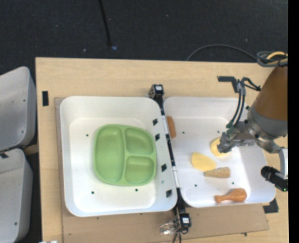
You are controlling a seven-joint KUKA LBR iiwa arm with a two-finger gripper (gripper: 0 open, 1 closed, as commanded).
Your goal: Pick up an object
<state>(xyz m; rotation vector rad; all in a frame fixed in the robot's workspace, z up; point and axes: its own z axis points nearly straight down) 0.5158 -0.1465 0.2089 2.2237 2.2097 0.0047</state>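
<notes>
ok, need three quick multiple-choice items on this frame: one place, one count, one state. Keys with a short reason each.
1. Where is the green tray?
A. left bin
B. right bin
C. on the bench outside both bins

2. How many compartments does the tray have?
A. two
B. three
C. five

3. What lies in the tray's compartments?
A. a drumstick
B. a yellow piece
C. nothing

Key:
1 A: the green tray sits in the middle of the left bin.
2 B: one long compartment on the left side and two smaller ones on the right.
3 C: all compartments show bare green; the loose items, such as the drumstick and the yellow piece, lie in the right bin, where the gripper also hangs.
</notes>
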